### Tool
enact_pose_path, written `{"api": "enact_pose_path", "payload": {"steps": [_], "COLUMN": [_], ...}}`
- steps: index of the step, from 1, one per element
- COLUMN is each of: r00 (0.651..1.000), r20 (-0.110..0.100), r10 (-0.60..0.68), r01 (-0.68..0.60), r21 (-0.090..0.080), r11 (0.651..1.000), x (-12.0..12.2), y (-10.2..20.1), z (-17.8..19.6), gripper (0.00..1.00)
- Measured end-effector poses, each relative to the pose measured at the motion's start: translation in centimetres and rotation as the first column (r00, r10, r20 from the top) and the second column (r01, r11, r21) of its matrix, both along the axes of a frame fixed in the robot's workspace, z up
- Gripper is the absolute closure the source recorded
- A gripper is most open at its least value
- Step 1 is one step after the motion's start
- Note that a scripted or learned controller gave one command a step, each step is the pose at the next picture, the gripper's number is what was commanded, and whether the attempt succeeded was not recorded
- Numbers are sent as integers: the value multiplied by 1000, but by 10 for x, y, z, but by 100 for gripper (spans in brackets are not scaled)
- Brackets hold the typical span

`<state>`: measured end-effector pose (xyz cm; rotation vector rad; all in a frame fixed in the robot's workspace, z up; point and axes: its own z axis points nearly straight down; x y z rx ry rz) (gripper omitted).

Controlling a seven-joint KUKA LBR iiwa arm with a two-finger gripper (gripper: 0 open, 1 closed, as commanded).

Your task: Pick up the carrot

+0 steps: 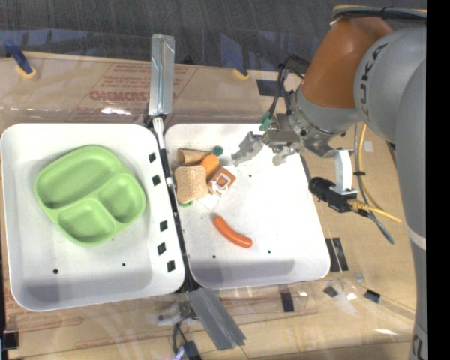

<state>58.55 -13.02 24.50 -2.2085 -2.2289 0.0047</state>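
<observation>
Nearest the camera among the food items, a long orange-red sausage (233, 232) lies flat on the floor of the right bin (285, 223), slanted, well apart from everything else. Up and to the left of it sits the carrot (210, 163), a short orange piece near the bin's upper left area, with a small green tip (217, 151) just above it. The carrot is touching a slice of bread (190, 183) on its lower left and lies just beside a small orange-and-white carton (222, 180) on its lower right. A brown piece of toast (190, 157) lies against its left side.

To the right of the carrot, the gripper (249, 150) hangs over the bin, near the carrot but apart from it; its fingers (244, 149) point left and appear close together with nothing between them. Behind it the grey arm with its orange band (345, 58) reaches in from the right.

Across the divider, the left bin (30, 268) holds a green three-compartment plate (90, 193). Both bins rest on the desk (75, 81).
</observation>
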Motion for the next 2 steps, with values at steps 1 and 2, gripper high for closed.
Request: {"api": "enact_pose_path", "payload": {"steps": [1, 2], "r00": [1000, 998], "r20": [-2, -4], "r10": [-27, -69], "r01": [27, 69], "r21": [-1, -1], "r11": [1000, 998], "x": [55, 70], "y": [30, 7], "z": [-88, -155], "gripper": [0, 0]}}
